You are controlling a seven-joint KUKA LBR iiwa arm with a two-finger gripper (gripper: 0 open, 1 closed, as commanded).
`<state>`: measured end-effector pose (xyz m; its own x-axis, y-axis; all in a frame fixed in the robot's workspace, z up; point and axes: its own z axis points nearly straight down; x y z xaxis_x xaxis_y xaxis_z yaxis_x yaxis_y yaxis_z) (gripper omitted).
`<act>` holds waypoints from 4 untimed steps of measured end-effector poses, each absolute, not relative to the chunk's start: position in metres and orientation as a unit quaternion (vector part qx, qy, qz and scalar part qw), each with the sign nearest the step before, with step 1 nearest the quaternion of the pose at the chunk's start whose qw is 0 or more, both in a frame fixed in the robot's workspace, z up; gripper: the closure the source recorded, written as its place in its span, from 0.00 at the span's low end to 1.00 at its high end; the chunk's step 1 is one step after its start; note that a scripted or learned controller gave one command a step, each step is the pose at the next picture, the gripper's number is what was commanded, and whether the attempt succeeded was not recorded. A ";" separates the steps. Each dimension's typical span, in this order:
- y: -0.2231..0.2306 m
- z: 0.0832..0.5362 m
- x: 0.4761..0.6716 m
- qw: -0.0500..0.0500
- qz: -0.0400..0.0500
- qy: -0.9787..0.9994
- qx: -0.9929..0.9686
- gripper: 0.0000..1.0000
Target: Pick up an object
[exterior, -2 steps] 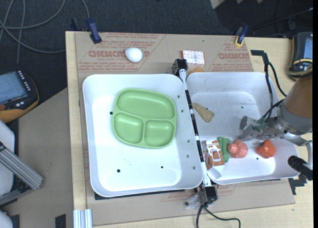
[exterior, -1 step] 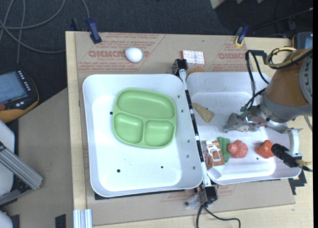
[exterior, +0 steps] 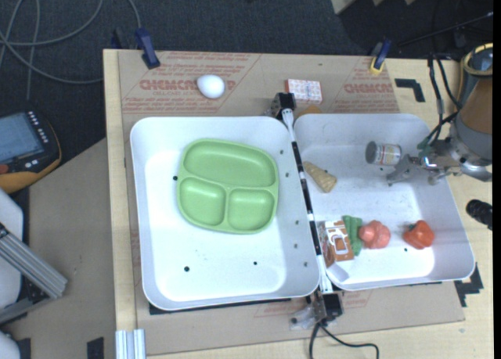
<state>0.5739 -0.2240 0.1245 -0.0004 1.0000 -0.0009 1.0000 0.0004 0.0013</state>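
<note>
My gripper (exterior: 401, 171) is low over the right bin (exterior: 407, 267), reaching in from the right, open with nothing between its fingers. A small silver can (exterior: 383, 152) lies on its side just up and left of the fingertips, apart from them. A beige cone-shaped piece (exterior: 319, 177) lies near the bin's left wall. Along the front of the bin lie a small printed box (exterior: 337, 242), a green piece (exterior: 353, 232), a red-pink toy (exterior: 376, 234) and an orange-red toy (exterior: 419, 235).
The left bin (exterior: 156, 271) holds a green divided plate (exterior: 228, 186). On the cardboard behind the bins lie a white egg (exterior: 210, 85) and a small patterned box (exterior: 304, 90). Blue clamps (exterior: 145, 48) grip the board's back edge. Cables run beside the arm at the right.
</note>
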 end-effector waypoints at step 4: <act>-0.223 0.243 0.668 0.003 0.001 0.708 0.706 0.00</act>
<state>0.6677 -0.2227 0.2431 -0.0023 1.0000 -0.0027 1.0000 0.0023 0.0048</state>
